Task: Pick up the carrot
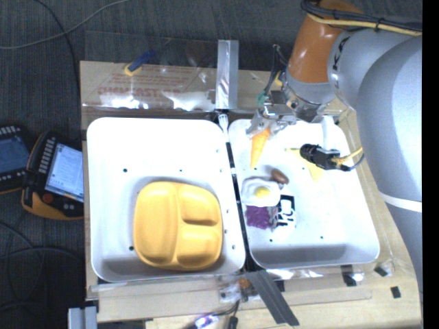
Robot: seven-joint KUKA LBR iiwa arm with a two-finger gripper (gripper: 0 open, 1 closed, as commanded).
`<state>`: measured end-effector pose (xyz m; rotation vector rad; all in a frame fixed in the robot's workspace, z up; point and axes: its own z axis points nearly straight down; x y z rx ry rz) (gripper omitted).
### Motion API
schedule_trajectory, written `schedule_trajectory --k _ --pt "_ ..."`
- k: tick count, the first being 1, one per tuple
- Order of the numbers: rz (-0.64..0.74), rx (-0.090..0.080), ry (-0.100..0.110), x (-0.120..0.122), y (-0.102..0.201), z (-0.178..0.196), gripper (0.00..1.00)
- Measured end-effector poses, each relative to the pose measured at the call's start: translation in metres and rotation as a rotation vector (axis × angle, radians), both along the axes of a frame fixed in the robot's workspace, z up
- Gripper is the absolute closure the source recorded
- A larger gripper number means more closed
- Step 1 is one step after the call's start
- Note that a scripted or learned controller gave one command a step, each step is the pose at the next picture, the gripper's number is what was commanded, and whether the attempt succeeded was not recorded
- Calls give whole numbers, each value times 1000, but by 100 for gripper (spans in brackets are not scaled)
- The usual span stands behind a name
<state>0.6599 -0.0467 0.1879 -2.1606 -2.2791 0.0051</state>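
Dark carpet surrounds the bench with its two white bins. Carrot is in the right bin, near its far left corner, pointing down from the claw, which looks pinched on its top end. Yellow tray sits in the left bin.

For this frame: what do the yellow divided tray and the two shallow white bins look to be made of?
The yellow divided tray looks like moulded plastic with a smooth, slightly glossy finish: rounded compartment edges and soft highlights suggest it. The left white bin and the right white bin look like thin formed plastic, matte to satin, with rounded corners and rolled rims; painted metal cannot be ruled out.
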Motion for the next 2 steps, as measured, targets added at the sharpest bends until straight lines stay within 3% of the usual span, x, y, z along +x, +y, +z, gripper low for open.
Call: schedule_trajectory --k 1,2 --pt "104 -3 0 9 6 73 100" --pt "379 1 1 8 23 3 100"
